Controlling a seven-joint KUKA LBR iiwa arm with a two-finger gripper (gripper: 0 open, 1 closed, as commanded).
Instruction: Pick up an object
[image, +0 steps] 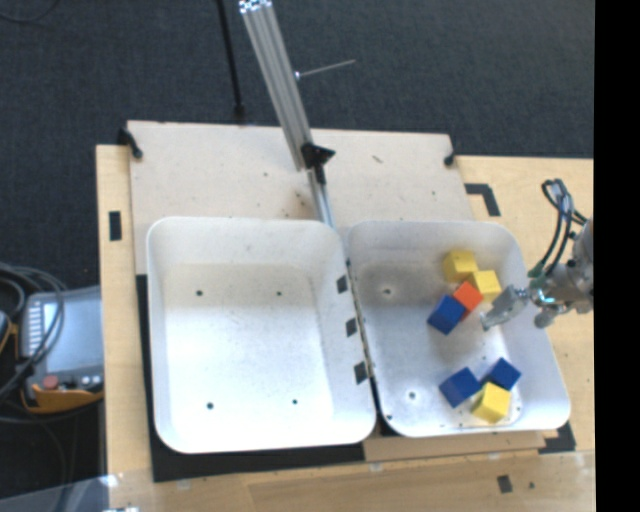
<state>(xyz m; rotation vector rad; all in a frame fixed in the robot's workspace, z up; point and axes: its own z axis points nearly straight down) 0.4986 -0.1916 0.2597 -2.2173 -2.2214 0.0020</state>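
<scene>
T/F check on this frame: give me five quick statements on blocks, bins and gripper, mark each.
1. All the blocks lie in the right bin. True.
2. The orange block touches a blue block. True.
3. The gripper is over the left bin. False: it is at the right bin's right side, beside the upper cluster of blocks.
4. There are three orange blocks. False: just one, plus three yellow and three blue.
5. A yellow block lies near the right bin's front edge, next to two blue blocks. True.
</scene>
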